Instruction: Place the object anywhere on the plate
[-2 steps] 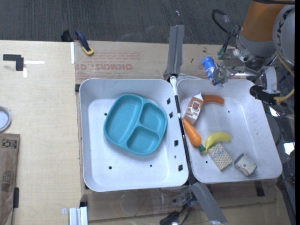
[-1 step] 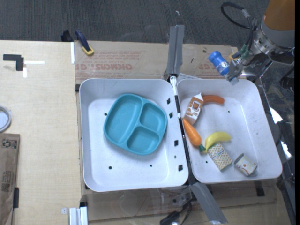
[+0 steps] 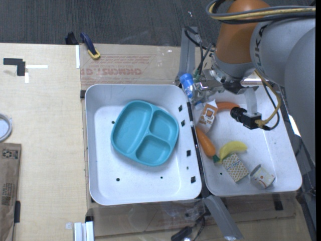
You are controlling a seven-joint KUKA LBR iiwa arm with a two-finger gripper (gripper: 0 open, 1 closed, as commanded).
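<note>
The arm point(image 3: 281, 39) is being extended from the right over the top of the right bin point(image 3: 288, 182). The left bin point(image 3: 95, 149) is being occupied by a blue plate point(image 3: 144, 132) with three compartments, all bare. The right bin is being shared by several things: a carrot point(image 3: 205, 141) lying against its left wall, a banana point(image 3: 231, 148) just beside the carrot, a speckled box point(image 3: 235, 167) touching the banana's lower side, a small carton point(image 3: 262, 176) near the lower right corner, and a white-and-orange carton point(image 3: 207, 115) below the hand point(image 3: 201, 87). A blue bottle point(image 3: 186, 84) is being seen at the hand, by the bins' shared wall. Whether the hand is open or closed cannot be told.
</note>
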